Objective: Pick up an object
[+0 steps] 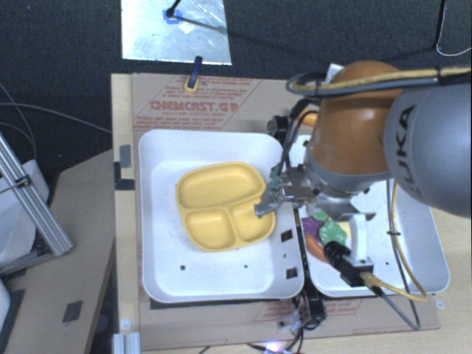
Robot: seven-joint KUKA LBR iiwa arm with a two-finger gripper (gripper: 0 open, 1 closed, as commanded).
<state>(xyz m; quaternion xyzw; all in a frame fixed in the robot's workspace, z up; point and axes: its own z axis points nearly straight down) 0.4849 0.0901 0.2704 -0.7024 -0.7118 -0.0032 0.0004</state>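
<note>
A yellow three-part plate (pixel 220 205) lies in the left bin (pixel 169 161), a little right of its middle. My gripper (pixel 267 198) hangs at the plate's right rim, near the wall between the two bins. Under the arm, in the right bin (pixel 424 268), lie a purple and green toy vegetable (pixel 330 231) and something orange (pixel 316 248), both partly hidden by the wrist.
The arm's bulky orange and grey wrist (pixel 361 124) covers most of the right bin. A small orange thing (pixel 310 119) shows at that bin's back edge. A blue and yellow tool (pixel 194 74) lies on the cardboard behind the bins.
</note>
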